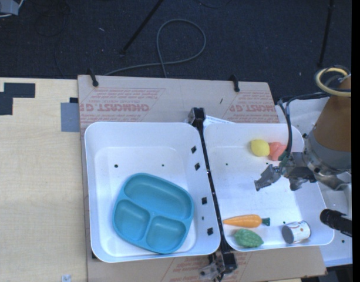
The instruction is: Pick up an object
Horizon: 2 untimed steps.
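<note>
Hovering end effector (pixel 281 177), fingers spread, empty

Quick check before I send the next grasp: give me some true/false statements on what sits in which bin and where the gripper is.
1. The blue divided tray lies in the left bin. True.
2. The carrot lies in the left bin. False: it is in the right bin, near the front.
3. The gripper is over the right bin. True.
4. The yellow ball is between the gripper's fingers. False: it lies apart, farther back.
5. The green object lies beside the carrot. True.
</note>
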Tool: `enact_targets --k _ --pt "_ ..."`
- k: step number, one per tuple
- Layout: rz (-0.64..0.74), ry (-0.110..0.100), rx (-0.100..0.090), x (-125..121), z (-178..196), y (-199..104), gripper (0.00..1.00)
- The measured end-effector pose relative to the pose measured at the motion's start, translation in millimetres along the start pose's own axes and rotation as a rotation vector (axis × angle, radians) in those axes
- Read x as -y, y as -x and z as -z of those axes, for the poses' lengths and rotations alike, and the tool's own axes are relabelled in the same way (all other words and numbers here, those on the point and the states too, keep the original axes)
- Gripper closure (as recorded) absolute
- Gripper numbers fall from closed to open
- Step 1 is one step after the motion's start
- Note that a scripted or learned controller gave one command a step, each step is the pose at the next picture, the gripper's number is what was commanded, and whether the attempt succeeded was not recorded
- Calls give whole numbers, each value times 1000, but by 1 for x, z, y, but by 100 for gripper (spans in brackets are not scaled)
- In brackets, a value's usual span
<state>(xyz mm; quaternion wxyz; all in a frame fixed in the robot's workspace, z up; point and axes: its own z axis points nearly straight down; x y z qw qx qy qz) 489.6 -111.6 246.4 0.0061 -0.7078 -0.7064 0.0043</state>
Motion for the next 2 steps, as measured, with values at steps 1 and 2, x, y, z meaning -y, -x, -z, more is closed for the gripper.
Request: enact_targets --k 1,2 --pt "2 11 1 -2 6 0 0" --pt "1 5 0 5 -47 7 0"
